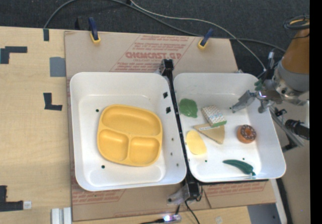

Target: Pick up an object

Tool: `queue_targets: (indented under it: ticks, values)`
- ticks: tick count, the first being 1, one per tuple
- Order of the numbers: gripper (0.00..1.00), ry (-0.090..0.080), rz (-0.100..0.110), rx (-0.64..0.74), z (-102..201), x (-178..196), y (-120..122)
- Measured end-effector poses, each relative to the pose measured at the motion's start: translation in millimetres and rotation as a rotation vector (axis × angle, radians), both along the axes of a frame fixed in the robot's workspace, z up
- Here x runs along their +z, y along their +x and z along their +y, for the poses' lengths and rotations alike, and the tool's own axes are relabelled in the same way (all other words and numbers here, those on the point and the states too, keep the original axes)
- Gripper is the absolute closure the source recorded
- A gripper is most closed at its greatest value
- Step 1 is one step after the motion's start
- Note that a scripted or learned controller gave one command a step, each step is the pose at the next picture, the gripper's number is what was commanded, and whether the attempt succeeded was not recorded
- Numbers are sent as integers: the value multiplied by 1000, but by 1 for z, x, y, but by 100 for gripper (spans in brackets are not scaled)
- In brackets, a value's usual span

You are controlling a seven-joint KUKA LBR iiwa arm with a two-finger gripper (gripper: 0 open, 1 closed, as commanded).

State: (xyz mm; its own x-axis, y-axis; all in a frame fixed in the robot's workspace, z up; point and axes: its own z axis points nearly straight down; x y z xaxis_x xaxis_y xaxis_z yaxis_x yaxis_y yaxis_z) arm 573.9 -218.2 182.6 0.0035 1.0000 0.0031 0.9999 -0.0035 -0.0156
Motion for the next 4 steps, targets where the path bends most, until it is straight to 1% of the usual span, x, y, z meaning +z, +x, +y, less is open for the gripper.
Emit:
queue_targets:
  ticks: [1,2,3,4]
  values:
    - [0,-3,-14,5,1,9,3]
    - [0,-3,-13,4,1,-33,0]
    - [0,-6,-22,3,7,-76,7]
    - [0,-5,-35,5,7,-88,15]
